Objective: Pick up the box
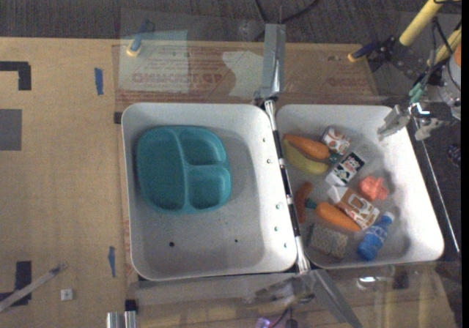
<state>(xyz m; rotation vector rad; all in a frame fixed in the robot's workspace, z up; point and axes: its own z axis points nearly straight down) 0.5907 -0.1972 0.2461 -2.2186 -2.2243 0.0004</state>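
Over the right bin's [432, 228] far rim the gripper [399, 120] hangs open, holding nothing; the box [358, 209] lies below-left among clutter.

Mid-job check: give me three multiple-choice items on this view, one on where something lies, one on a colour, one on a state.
1. Where is the teal plate?
A. left bin
B. right bin
C. on the bench

2. What colour is the bottle?
A. red
B. blue
C. green

3. Where is the gripper relative to the box?
A. closed round it
B. resting on it
C. apart from it, over the bin's upper right rim

Answers: 1 A, the plate lies on the left bin's floor. 2 B, the bottle is blue. 3 C, the box lies in the right bin, well clear of the gripper.
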